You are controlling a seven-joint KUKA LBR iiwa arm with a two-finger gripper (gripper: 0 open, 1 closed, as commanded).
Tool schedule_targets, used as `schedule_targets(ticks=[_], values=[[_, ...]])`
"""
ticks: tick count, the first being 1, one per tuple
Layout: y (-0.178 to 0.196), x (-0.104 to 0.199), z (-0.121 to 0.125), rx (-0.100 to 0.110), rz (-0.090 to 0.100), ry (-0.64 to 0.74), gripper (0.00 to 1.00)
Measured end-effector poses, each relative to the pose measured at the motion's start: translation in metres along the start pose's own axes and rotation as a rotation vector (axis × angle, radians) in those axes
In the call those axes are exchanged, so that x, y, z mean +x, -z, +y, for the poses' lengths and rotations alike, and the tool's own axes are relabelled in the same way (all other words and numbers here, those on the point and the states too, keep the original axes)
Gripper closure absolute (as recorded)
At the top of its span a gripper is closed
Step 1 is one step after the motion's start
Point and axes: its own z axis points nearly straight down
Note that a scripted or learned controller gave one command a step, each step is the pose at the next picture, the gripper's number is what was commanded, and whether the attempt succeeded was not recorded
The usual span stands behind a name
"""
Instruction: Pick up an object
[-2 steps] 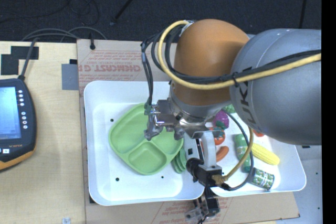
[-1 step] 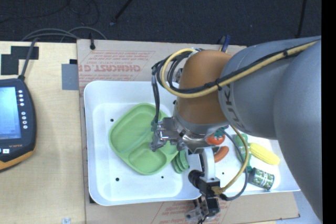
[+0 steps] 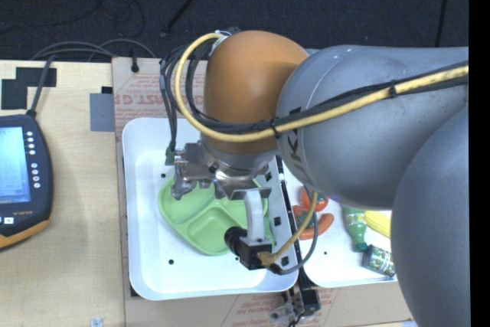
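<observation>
A light green tray-like object [image 3: 200, 226] with shallow compartments lies in the left white bin [image 3: 145, 256]. The arm's orange band and wrist hang right over it and cover its upper part. The gripper [image 3: 230, 191] sits beneath the wrist, down at the green object, and its fingertips are hidden by the wrist hardware. In the right bin [image 3: 337, 276] I see an orange carrot-like piece [image 3: 320, 223], a yellow and green item [image 3: 366, 224] and a small dark green can [image 3: 378, 259], partly hidden by the arm.
A teach pendant [image 3: 19, 172] lies on the wooden bench at the left. Cardboard [image 3: 145, 92] lines the bench under the bins. The grey arm covers most of the right side. Cables trail over the dark floor at the back.
</observation>
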Motion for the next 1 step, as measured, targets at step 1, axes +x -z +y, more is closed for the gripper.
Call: schedule_targets(ticks=[1], values=[[0.1152,0.0324,-0.0286,-0.005,0.002,-0.004,1.0]])
